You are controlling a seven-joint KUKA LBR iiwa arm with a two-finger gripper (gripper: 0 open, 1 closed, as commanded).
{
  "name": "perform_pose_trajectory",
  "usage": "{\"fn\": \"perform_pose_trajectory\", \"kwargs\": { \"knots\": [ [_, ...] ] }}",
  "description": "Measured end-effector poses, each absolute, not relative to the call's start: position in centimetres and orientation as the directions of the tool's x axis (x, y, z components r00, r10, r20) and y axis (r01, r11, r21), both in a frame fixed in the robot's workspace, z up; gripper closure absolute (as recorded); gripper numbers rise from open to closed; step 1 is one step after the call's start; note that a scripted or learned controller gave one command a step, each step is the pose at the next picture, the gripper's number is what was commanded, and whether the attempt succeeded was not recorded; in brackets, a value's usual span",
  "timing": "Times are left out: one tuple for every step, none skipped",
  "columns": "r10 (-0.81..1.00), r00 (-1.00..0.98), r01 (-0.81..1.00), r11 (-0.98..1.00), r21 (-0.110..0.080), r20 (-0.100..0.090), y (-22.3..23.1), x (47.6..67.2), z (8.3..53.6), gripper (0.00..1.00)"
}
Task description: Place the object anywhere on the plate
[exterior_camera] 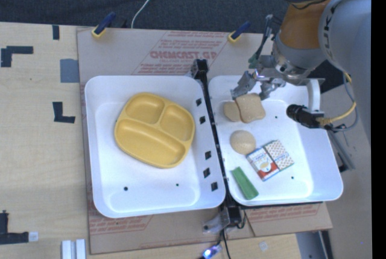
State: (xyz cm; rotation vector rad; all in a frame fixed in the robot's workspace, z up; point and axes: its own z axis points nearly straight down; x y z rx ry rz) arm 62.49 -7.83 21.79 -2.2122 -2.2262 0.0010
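So right now I'm hanging over the right bin (pixel 313 185), at its far left corner, with my gripper (pixel 253 86) just above a pair of tan bread-ish pieces (pixel 244 110) lying side by side and touching each other. My jaws look spread apart with nothing between them, so no grab yet. I'd call this the reach-and-pick stage, the very front end of the job. The yellow plate (pixel 155 128) (the divided kind, three compartments) sits in the left bin (pixel 108 191) with nothing on it, well apart from me across the black divider (pixel 208 131) between the bins. Which thing counts as "the object" isn't spelled out, but given where I'm hovering, my guess is it's one of those tan pieces. Other candidates in my bin: a rounder tan lump (pixel 243 142) nearer the camera, a small red-and-white carton (pixel 271 159) just beside it, and a green block (pixel 245 183) near the front edge. The next move, as I see it, calls for dropping straight down and closing on just one tan piece, which is fiddly since the two are pressed together and I could nudge one or pinch both. After that it's lift, cross the divider, and let go anywhere over the yellow plate.
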Motion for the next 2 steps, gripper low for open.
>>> {"fn": "perform_pose_trajectory", "kwargs": {
  "knots": [
    [1.0, -0.006, 1.0, 0.006, -0.003, 0.002, -2.2, 61.4, 20.9, 1.0],
    [1.0, -0.006, 1.0, 0.006, -0.003, 0.001, 2.3, 59.8, 22.0, 1.0]
  ]
}}
